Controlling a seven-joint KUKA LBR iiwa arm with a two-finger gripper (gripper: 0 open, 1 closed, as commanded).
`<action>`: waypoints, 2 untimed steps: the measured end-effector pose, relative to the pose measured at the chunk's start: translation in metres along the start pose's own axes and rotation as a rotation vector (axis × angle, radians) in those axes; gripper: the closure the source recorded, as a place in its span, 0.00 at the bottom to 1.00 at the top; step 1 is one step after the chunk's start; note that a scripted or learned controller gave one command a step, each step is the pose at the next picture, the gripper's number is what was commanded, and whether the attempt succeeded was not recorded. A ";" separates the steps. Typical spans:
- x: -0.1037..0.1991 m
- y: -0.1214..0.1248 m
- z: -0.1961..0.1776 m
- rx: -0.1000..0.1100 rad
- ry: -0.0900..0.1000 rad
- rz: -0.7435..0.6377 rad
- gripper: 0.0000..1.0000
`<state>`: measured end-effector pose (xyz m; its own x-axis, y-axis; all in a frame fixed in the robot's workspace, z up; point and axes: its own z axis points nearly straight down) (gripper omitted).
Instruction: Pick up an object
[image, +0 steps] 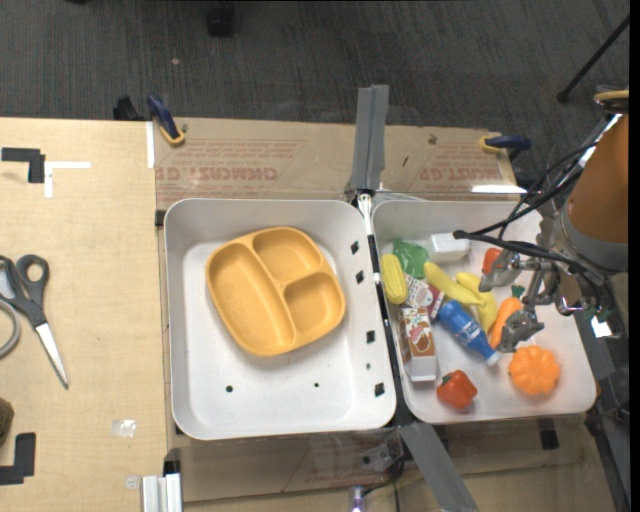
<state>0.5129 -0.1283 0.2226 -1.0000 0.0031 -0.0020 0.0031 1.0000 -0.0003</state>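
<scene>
**Gripper low over a crowded right bin**

Toys heaped in the right bin (580, 400): orange pumpkin (534, 370) near the front right corner, red pepper (457, 389) at the front, blue bottle (466, 331) lying slantwise mid-bin, yellow banana (458, 288) behind it, corn cob (393, 277) and a green piece (409, 254) by the left wall, flat snack packet (419, 330) along that wall, white block (449, 246) toward the back. An orange carrot (502, 317) tilted beside the bottle.

Little bare floor there; a strip free along the front wall, between pepper and pumpkin. Left bin (270, 400) roomier, taken up by a yellow divided plate (276, 290), with open floor in front of it. Scissors (35, 315) out on the bench, well left.

Gripper (520, 305) reaching in from the right, down among cables, just above the pumpkin and touching or nearly touching the carrot. Cannot tell how wide the jaws stand, nor whether anything sits between them. Bottle just left of the gripper; pepper farther off, front left.
</scene>
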 end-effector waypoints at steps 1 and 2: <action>-0.018 -0.009 0.130 0.000 -0.001 0.110 0.00; -0.019 -0.008 0.121 0.001 -0.004 0.106 1.00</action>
<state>0.5325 -0.1365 0.1018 -0.9940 0.1088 -0.0059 0.1088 0.9941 -0.0011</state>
